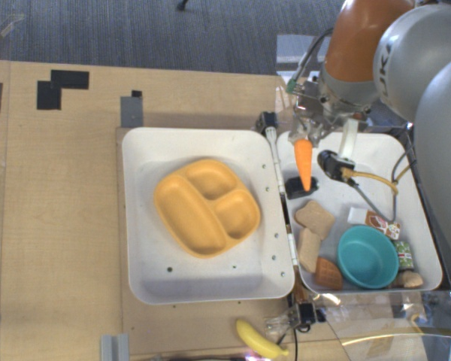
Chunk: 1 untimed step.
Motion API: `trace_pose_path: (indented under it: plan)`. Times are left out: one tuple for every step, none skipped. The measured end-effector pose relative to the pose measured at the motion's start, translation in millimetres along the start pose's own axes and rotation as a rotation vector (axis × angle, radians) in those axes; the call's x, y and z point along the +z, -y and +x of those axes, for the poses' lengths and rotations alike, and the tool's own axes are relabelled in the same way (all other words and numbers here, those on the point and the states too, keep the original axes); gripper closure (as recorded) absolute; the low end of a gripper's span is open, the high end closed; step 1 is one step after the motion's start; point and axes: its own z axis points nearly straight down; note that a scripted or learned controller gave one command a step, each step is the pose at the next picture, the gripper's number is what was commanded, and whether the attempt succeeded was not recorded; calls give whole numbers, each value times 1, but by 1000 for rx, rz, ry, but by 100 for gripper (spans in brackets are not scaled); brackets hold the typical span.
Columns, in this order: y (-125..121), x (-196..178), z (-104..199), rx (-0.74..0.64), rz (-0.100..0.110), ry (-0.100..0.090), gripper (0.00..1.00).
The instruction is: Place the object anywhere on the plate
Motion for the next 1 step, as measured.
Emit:
trace_pose_path:
  plan:
    - [31, -9, 79, 48, -1, -3, 100]
